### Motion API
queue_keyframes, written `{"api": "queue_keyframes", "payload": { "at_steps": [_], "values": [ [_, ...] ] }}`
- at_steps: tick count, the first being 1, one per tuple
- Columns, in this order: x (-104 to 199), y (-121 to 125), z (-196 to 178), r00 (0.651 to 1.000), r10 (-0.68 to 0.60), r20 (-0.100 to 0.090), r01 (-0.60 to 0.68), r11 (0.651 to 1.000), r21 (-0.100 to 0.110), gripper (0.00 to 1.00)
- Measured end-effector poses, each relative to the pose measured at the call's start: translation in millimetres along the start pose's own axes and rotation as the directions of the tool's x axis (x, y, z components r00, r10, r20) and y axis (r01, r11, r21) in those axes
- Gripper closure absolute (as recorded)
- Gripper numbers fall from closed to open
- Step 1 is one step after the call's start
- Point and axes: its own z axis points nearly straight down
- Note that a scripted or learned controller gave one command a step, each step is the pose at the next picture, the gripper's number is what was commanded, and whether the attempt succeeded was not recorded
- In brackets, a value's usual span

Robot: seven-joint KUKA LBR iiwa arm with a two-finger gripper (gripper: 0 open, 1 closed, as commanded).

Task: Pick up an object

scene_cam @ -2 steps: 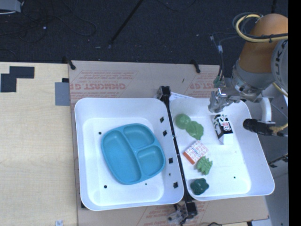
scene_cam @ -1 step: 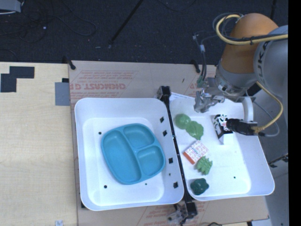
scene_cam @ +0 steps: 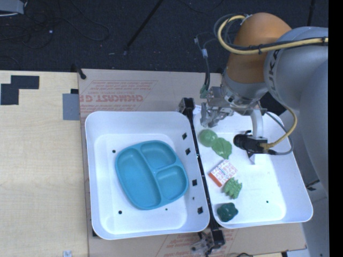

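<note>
The arm (scene_cam: 292, 63) reaches in from the right, its gripper (scene_cam: 210, 121) hanging over the far left corner of the right bin (scene_cam: 289, 205), just above a pale green lump (scene_cam: 214, 142); whether the fingers are apart or together I cannot tell. Nearer lie a red and white packet (scene_cam: 223, 173) with print too small to read, a green leafy piece (scene_cam: 232, 187) and a dark green lump (scene_cam: 227, 211). The left bin (scene_cam: 102, 208) holds a blue tray (scene_cam: 150, 173). The cardboard (scene_cam: 120, 92) beyond bears upside-down red lettering, not legible
</note>
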Motion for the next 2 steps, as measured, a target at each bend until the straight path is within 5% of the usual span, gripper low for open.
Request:
{"api": "queue_keyframes", "payload": {
  "at_steps": [2],
  "values": [
    [103, -11, 2, 1.000, 0.001, 0.001, -0.001, 1.000, 0.000, 1.00]
  ]
}}
